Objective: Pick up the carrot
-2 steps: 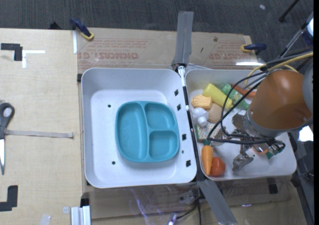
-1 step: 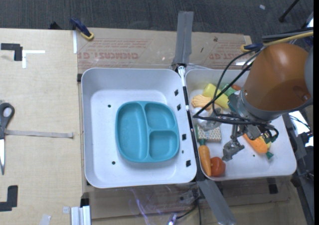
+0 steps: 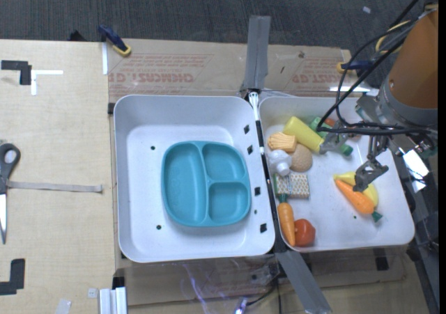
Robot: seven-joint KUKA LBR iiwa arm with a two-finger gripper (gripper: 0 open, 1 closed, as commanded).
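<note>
**Desk:** What sits nearest you in the right bin (image 3: pixel 341 234)?

**Operator:** At its near-left corner I see an orange stick (image 3: pixel 286 220) with a red tomato (image 3: pixel 304 232) touching its right side. Just beyond them, along the left wall, is a checked cube (image 3: pixel 297 184).

**Desk:** And the carrot?

**Operator:** The carrot (image 3: pixel 355 198) lies toward the right edge of that bin, nearer the front than the back. It is bright orange and tapered, with a small green stub at its near-right end, and it lies at a slant. A yellow piece (image 3: pixel 371 193) lies against its far side.

**Desk:** Gripper?

**Operator:** The gripper (image 3: pixel 368 175) hangs right over the carrot's far end, dark against the white floor. I can't tell whether it is wide or narrow, or whether it touches the carrot. The arm (image 3: pixel 417 62) comes in over the bin's far-right corner.

**Desk:** Further back?

**Operator:** A yellow block (image 3: pixel 303 132) lies near the back wall. The left bin (image 3: pixel 139 131) holds a teal plate (image 3: pixel 206 184) in its middle.
</note>
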